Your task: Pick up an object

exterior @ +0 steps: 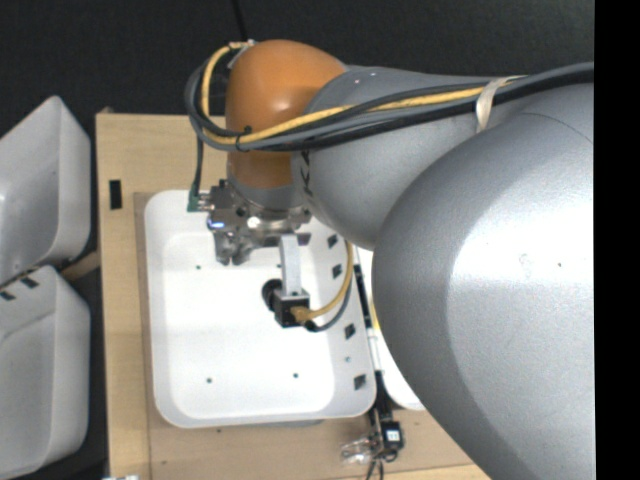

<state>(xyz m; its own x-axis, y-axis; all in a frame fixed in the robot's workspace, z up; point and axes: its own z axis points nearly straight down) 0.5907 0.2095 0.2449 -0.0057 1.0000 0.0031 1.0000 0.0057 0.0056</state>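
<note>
My gripper (233, 246) hangs low over the far left part of the left white bin (210, 368), just inside its far wall. The orange band (270, 98) of the arm rises directly above it, and the big grey arm covers the right side of the view. The bin floor I can see is plain white with a few small dark dots. Whatever lies directly beneath the wrist and arm is hidden.
A sliver of the right bin (398, 393) peeks out under the arm. Both bins rest on a pale wooden bench (125, 298). Two white housings (40, 198) stand off the bench's left edge. Small cable clips (372, 446) lie by the front edge.
</note>
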